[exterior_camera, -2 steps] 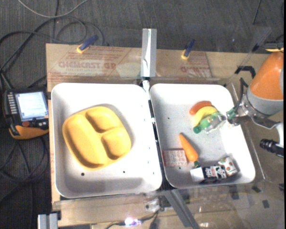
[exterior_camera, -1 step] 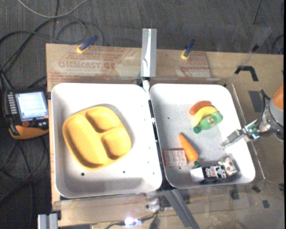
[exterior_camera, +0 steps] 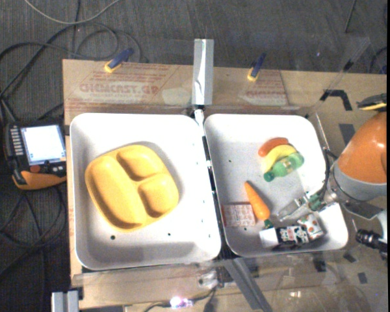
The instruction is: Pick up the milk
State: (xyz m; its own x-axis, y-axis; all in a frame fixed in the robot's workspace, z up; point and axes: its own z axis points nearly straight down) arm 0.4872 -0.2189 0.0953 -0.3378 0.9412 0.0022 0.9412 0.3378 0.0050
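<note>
The milk (exterior_camera: 294, 233) is a small white carton with black and red print. It lies on its side in the near right corner of the right bin (exterior_camera: 234, 132). My gripper (exterior_camera: 298, 207) hangs just above and behind the carton, at the end of the grey arm with its orange band (exterior_camera: 370, 149) coming in from the right. Nothing shows in the gripper's grasp, and the carton rests on the bin floor.
In the right bin an orange carrot (exterior_camera: 257, 201) lies left of the gripper, with a small red packet (exterior_camera: 238, 214) beside it. A green bottle (exterior_camera: 283, 166) and orange-yellow fruit (exterior_camera: 276, 148) sit further back. The left bin (exterior_camera: 84, 239) holds a yellow divided plate (exterior_camera: 133, 186).
</note>
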